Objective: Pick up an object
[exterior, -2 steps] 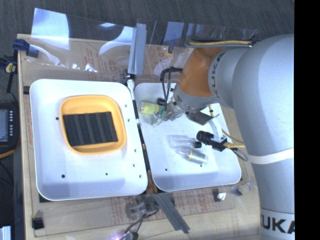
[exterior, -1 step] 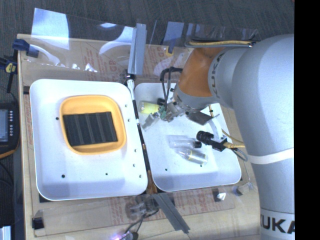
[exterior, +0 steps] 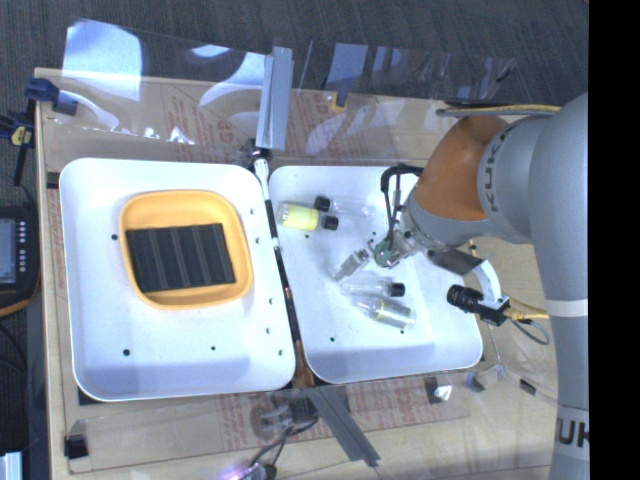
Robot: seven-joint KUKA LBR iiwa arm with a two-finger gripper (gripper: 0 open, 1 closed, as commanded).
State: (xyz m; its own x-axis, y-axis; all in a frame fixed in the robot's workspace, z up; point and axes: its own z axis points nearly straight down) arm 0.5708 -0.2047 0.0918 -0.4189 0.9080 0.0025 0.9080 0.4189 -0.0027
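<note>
**Clear plastic under the gripper: small bottles wait in the right bin**

Clear plastic makes up most of what lies in the right bin [exterior: 330, 353]. A small bottle with yellow contents [exterior: 303, 216] and a dark cap rests near the bin's upper left, lying on its side. Lower down, near the middle, two transparent vials [exterior: 385, 306] lie close together, one with a black cap, and they are hard to separate from the white floor. The left bin [exterior: 90, 348] carries a yellow tray [exterior: 180, 208] with a dark ribbed insert, well apart from the arm's work.

The gripper [exterior: 372, 259] hangs low over the middle of the right bin, just above the transparent vials and well to the right of the yellow bottle. Its fingers [exterior: 354, 264] appear to stand slightly apart, with nothing visibly caught between them; the view is too small to be sure of the gap.

By their look, these bottles are light, stiff and smooth, so they are likely to roll or squirt sideways if pinched off-centre. A grasp across the round body, near the middle of its length, seems safest; the cap end offers a narrower, less stable hold. The yellow bottle, lying alone, looks the easier target, whereas the paired vials may nudge one another.
</note>
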